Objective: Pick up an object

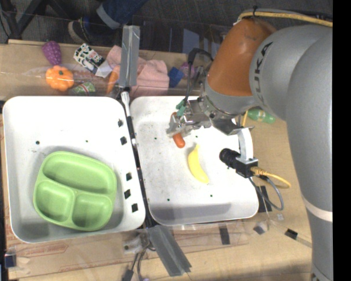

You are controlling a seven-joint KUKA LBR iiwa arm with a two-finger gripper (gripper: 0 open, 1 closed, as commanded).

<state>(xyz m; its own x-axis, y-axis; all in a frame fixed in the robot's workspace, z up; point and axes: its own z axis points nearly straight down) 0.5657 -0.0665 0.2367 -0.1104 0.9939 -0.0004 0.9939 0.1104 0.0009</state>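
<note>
The tool hangs low in the right bin, just above a small orange carrot; whether its grip is apart or together, I cannot tell. A banana lies near.
</note>
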